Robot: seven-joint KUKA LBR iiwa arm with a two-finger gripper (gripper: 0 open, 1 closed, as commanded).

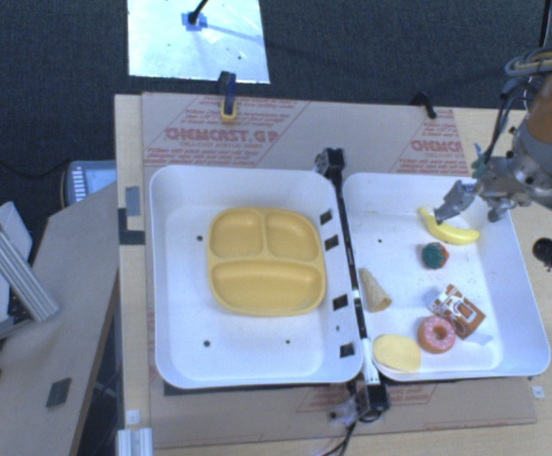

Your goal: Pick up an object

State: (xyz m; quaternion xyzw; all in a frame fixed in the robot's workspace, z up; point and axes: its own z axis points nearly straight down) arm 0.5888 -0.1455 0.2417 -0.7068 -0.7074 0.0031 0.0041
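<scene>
Banana (pixel 449 229) under open claw (pixel 472 203) — board (pixel 256 126) reads "CHEMCAST GP".

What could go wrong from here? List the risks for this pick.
1. The gripper hangs over the banana, which lies near the right bin's back wall; a finger could hit the wall.
2. The banana is curved and smooth, so it may slip from the grasp.
3. The doughnut, the small carton and the yellow disc lie close together; reaching there risks knocking a neighbour.
</scene>
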